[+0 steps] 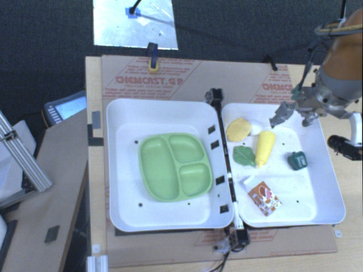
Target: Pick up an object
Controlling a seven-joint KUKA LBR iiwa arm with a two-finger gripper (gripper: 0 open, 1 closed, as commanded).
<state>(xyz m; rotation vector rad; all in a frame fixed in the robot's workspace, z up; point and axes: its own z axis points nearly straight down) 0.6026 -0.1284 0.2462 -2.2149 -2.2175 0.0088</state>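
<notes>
two shallow white bins sit side by side on a bench, seen from above at a slant. the left bin (122, 152) holds a light green divided plate (174, 166) with three compartments, lying flat near the middle. the right bin (317, 200) holds several small objects: a yellow lemon-like piece (238, 129) near the upper left, a yellow bottle (264, 147) lying just beside it, a dark green leaf-shaped piece (244, 155) touching the bottle's left side, a small dark green object (297, 160) further right, and a red and white packet (264, 198) lower down. the grey arm reaches in from the right, and its gripper (282, 115) hovers over the right bin's upper edge, just above the bottle. whether the jaws are spread or pressed together cannot be told. nothing is visibly between them.
</notes>
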